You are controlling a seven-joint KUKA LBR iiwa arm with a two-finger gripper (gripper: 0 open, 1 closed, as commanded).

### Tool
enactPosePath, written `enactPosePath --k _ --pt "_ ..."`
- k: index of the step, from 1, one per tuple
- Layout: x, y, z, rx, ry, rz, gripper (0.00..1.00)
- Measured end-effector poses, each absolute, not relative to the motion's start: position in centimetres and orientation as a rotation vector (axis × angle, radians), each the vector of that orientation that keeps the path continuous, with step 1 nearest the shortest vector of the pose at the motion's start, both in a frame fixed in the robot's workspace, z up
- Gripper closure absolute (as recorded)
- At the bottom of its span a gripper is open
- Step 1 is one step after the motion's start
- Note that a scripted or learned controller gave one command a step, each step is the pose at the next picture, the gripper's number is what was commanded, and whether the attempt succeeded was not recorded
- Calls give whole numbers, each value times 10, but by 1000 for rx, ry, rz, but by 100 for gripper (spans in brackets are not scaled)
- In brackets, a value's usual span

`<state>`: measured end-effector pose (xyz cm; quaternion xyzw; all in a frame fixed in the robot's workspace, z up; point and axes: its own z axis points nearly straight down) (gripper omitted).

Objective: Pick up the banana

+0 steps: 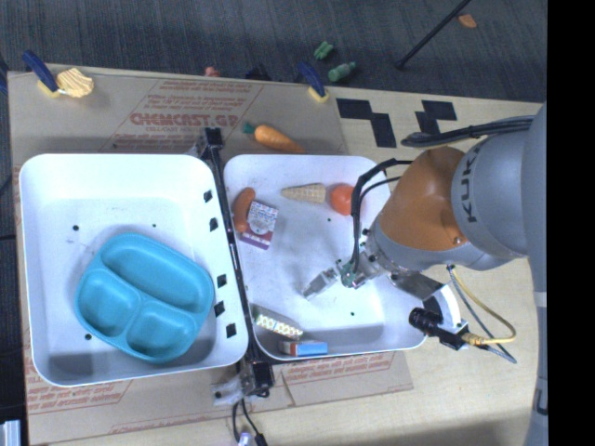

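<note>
Cardboard printed in red covers the surface [186,110] under two shallow white bins. I cannot be sure of the banana: the likeliest thing is one pale yellowish, speckled, elongated piece [279,324] lying against the near wall of the right bin [372,167], its long axis running from that bin's near left corner toward its near right, slightly slanted. Just beside it at the same wall lies one short red-and-blue stick [304,348]. Toward the middle of the right bin hangs the metallic tool [321,284], pointing toward the bin's left side; whether it is apart or together cannot be told, and nothing shows clamped in it. Along the far side of the right bin lie one smooth brownish sausage shape [244,208], one flat printed packet [261,224], one ridged tan cone [305,192] and one round orange-red ball [342,199]. Beyond the right bin's far wall lies one carrot [274,137]. Left of the right bin, the second bin [37,184] holds one glossy blue three-compartment tray [144,291].
</note>
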<state>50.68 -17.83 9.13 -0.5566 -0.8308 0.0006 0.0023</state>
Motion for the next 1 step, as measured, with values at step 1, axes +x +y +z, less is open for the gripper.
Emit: enactPosePath --k 1 --pt "553 -161 92 -845 -3027 0 0"
